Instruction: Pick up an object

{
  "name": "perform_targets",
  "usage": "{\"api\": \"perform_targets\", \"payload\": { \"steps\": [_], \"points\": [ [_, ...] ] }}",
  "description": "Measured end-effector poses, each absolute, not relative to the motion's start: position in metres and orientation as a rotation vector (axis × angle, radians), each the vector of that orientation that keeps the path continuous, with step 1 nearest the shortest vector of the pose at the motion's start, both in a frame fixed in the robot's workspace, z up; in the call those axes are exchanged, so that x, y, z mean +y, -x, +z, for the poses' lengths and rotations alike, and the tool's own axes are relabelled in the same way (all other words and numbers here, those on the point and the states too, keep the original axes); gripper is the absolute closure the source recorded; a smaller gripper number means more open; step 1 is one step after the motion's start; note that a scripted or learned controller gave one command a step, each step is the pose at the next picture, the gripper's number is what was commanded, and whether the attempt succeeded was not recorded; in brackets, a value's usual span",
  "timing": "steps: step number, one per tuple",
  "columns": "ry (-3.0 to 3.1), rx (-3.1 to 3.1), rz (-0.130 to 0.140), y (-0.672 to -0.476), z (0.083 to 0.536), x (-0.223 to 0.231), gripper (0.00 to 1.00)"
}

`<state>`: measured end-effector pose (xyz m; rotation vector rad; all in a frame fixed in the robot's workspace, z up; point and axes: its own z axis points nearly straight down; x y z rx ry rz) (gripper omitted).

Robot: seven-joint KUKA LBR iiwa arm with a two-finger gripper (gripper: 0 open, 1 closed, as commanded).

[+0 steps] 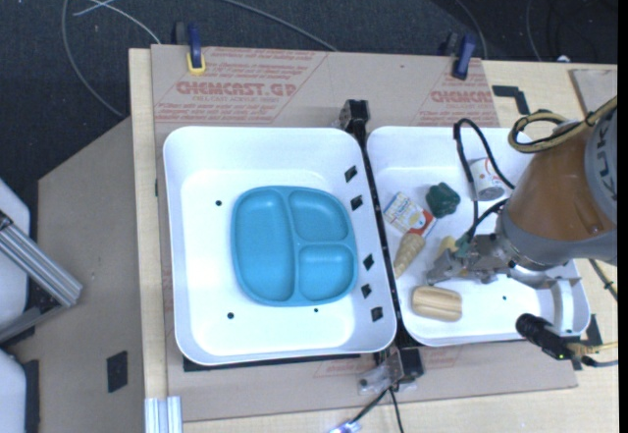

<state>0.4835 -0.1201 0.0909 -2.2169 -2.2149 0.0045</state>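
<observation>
Camera view puts the arm [564, 195] coming in from the right edge of the frame, orange band over the right bin [500, 328], w/ the gripper [459, 262] low in that bin's lower-middle area. I can't tell the jaw state from here: the wrist hardware is dark and cluttered, and I see nothing clearly pinched, so I won't call a hold. Candidate objs all sit in the right bin: a tan bread-roll-looking piece [437, 301] just below-left of the gripper, a cone-shaped item [411, 249] just to its left, a small packet w/ red and white print [404, 211] above that, a dark green lump [444, 197] toward the upper centre, and a small white can-like thing [483, 176] near the black cable. Left bin [186, 225] has the blue divided plate [292, 244] in its middle, well apart from the action. My read: we're at the approach/descend step, grasp not confirmed. Next move, I'd say, needs the fingers centred over one obj (roll or cone are closest), a clean close, then a straight lift; items are crowded there, so nudging a neighbour is the risk.
</observation>
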Motion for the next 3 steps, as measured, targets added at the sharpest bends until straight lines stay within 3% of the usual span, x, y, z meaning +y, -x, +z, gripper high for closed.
{"api": "perform_targets", "payload": {
  "steps": [1, 3],
  "points": [
    [2.221, -2.219, -0.002, -0.485, 0.105, -0.120, 1.00],
    [2.224, -2.227, -0.006, -0.488, 0.221, -0.116, 1.00]
  ]
}}
